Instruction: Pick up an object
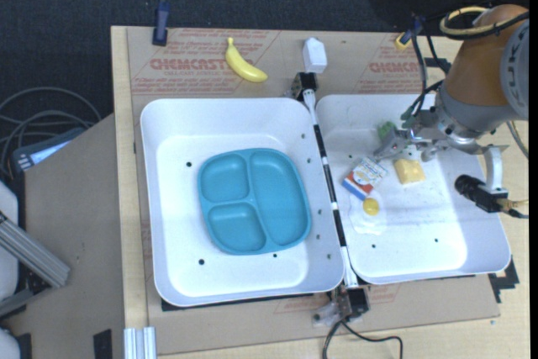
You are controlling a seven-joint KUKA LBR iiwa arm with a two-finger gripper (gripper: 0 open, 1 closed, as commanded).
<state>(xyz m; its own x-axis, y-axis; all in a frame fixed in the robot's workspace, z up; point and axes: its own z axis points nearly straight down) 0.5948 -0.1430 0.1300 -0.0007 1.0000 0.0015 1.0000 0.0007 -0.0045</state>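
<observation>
— What is seen in the right bin [471, 256]?
— A yellow block [409, 171], a small packet [363, 178] and a green piece [386, 130] are clustered under the gripper [405, 139]; its state cannot be told.
— And left?
— A blue divided plate [252, 200] is held; a banana [243, 64] lies on the surface [193, 59].

Two bins [168, 139], one plate [252, 199], one banana [244, 63].

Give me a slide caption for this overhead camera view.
Arm's hand over right bin clutter; blue tray in left bin.
</observation>
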